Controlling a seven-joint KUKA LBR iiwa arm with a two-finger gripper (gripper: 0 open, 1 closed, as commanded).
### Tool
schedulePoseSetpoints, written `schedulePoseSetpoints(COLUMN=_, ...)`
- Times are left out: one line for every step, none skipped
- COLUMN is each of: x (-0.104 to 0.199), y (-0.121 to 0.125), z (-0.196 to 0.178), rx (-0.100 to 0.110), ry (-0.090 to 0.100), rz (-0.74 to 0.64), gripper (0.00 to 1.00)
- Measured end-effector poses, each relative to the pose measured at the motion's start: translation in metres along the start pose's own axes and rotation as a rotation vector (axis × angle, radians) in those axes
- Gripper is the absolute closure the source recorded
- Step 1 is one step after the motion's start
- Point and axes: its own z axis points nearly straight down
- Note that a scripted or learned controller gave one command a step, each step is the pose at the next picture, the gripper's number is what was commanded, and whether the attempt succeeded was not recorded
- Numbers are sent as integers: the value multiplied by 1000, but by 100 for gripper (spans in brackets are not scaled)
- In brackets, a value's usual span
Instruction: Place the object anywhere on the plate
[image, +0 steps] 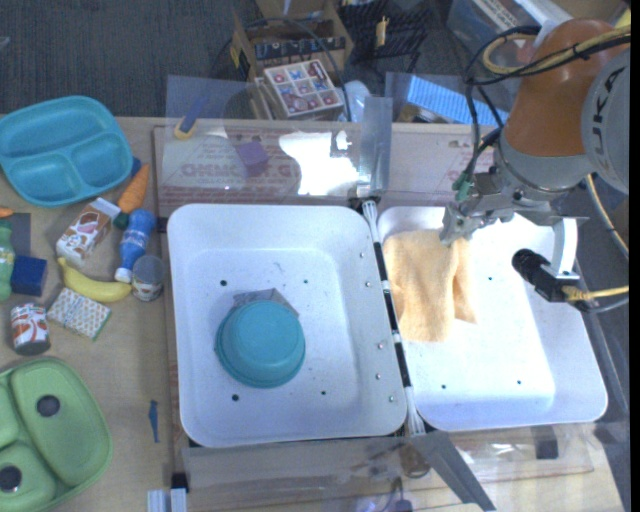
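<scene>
— While the yellow cloth (428, 285) hung into the right bin (520, 390), could you see what held it?

— You had the gripper (462, 226) at its top edge, pinched on the fabric, which draped down and left from there.

— And the plate?

— If you meant the teal dish (261, 343), it sat in the left bin (200, 260), well to the cloth's left, across the divider. In my judgement your carry ran leftward and toward the camera.
</scene>
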Motion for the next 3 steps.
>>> schedulePoseSetpoints(x=100, y=-1, z=51, rx=2, ry=2, rz=60, gripper=100)
schedulePoseSetpoints(x=142, y=-31, z=51, rx=3, ry=2, rz=-77, gripper=100)
schedulePoseSetpoints(x=213, y=-54, z=66, rx=4, ry=3, rz=-93, gripper=100)
